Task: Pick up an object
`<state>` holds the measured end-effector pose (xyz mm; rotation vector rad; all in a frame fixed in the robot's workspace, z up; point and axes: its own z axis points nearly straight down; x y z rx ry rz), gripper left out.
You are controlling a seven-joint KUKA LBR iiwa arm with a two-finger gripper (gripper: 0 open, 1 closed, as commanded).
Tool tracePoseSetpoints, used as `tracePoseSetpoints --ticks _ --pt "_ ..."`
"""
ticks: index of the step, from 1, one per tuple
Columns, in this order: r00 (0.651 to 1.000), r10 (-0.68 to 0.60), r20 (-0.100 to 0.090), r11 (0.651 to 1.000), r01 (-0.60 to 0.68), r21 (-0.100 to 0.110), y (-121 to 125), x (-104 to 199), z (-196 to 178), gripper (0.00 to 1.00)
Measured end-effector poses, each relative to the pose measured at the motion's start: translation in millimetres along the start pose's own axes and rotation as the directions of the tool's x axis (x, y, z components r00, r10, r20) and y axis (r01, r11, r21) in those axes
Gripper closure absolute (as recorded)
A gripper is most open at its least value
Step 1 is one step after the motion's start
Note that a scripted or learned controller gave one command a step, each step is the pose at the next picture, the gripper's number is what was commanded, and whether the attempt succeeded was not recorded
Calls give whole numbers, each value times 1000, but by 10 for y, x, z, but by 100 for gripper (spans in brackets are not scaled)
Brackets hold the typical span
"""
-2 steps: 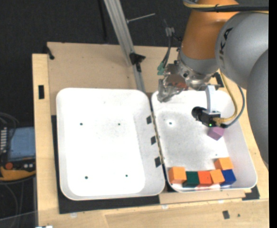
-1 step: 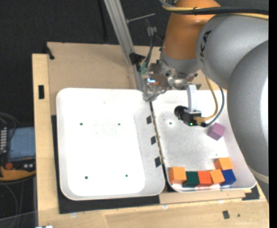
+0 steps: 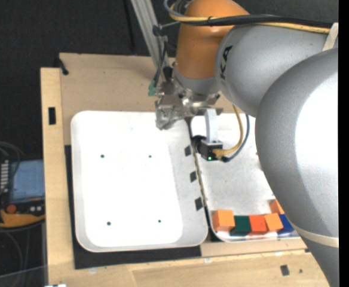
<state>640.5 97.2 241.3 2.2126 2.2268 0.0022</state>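
Several small blocks lie in a row at the near edge of the right bin (image 3: 234,184): an orange block (image 3: 224,219), a green block (image 3: 242,225), a red-orange block (image 3: 257,223), another orange block (image 3: 273,221) and a blue block (image 3: 285,223) half hidden by the arm. My gripper (image 3: 165,119) hangs over the far right corner of the left bin (image 3: 126,178), by the divider between the bins and far from the blocks. Nothing shows in its grasp.
The big grey arm covers most of the right bin. Small black clips (image 3: 193,175) line the divider. A cable with a green light (image 3: 210,154) hangs below the wrist. A pendant (image 3: 22,190) and cables lie left of the bench.
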Motion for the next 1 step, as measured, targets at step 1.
tracePoseSetpoints --ticks 1 --pt "1000 3 2 1000 -3 -1 2 -37 -12 0"
